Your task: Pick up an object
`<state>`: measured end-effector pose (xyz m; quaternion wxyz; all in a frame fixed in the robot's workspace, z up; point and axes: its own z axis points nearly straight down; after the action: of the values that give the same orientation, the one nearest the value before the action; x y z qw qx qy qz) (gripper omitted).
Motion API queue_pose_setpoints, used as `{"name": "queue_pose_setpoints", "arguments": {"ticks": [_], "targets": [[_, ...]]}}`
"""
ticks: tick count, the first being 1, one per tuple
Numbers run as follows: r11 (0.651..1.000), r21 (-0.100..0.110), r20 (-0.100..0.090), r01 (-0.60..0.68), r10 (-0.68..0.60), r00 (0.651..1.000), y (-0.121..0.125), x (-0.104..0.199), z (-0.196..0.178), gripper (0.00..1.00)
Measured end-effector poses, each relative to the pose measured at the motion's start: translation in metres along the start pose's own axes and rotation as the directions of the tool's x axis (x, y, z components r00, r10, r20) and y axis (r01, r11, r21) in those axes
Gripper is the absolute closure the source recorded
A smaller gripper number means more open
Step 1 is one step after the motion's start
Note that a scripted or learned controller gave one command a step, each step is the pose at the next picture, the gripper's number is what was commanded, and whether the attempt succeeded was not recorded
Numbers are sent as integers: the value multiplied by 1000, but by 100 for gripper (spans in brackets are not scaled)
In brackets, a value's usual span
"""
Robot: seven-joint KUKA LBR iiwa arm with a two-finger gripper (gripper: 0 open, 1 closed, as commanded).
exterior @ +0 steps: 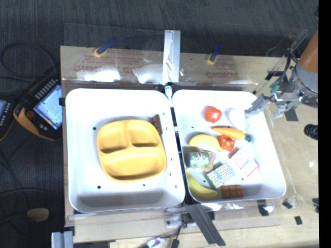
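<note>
Arm at the right bin's far corner, toys heaped in the bin.

The gripper [257, 106] sits over the upper right rim of the right bin [269, 138], holding nothing; whether its fingers are open or closed I cannot tell. In that bin lie a tomato [212, 113], a carrot [228, 132], two bananas [204, 141] and small boxes. The left bin [83, 138] holds a yellow tray [131, 149].

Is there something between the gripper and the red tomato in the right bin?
Nothing visible does. The gripper is above the right bin's upper right corner, and only bare white bin floor lies between it and the tomato. The carrot lies below that path.
</note>
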<state>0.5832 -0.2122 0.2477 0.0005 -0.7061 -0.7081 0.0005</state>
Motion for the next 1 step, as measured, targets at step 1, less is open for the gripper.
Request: {"name": "queue_pose_setpoints", "arguments": {"ticks": [1], "targets": [[1000,1,1,30,-30,1000,-28,42,52,0]]}}
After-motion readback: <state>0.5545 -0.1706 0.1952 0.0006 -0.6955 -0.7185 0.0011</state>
